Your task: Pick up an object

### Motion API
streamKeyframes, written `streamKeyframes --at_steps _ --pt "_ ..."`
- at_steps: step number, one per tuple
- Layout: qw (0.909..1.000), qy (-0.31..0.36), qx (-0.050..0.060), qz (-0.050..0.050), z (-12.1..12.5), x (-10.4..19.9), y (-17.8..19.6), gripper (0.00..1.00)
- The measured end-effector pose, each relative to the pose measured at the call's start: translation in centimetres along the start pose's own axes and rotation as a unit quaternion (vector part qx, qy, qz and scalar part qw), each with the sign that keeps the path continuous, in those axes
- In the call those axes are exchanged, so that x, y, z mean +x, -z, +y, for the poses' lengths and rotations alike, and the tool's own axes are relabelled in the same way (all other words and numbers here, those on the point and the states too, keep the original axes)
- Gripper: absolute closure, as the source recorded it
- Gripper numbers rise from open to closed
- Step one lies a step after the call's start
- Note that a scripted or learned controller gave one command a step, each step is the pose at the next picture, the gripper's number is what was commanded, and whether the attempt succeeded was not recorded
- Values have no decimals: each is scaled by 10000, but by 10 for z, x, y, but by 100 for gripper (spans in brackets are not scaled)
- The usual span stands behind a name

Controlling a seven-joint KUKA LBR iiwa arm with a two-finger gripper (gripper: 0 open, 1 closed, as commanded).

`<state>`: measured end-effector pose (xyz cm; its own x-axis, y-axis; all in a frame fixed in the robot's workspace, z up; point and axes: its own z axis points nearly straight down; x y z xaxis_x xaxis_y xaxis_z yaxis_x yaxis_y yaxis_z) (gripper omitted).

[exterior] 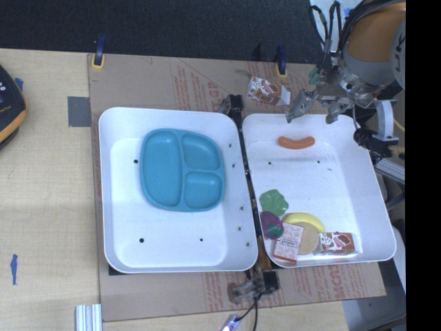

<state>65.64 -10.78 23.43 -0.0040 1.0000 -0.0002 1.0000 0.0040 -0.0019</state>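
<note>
My gripper (315,112) hangs over the far edge of the right bin (358,185), its two fingers spread open with nothing between them. A toy sausage (296,142) lies in that bin just below and left of the fingers. At the bin's near-left corner lie a green leafy toy (273,201), a purple toy (270,224), a yellow banana (306,222) and two small printed packets (289,243) (336,242). The left bin (117,219) holds a blue divided plate (182,169).
Another small printed packet (265,90) lies on the cardboard outside the bins, behind the right bin and left of the gripper. Clamps (280,59) hold the cardboard at the back. A yellow and black device (8,105) sits at the far left.
</note>
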Motion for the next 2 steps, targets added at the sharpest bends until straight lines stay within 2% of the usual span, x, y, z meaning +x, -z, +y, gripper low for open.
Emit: streamKeyframes --at_steps 1,2 --pt "10000 -1 16 -7 -18 -36 -74 0" --pt "10000 -9 -3 -3 -2 -105 -35 0"
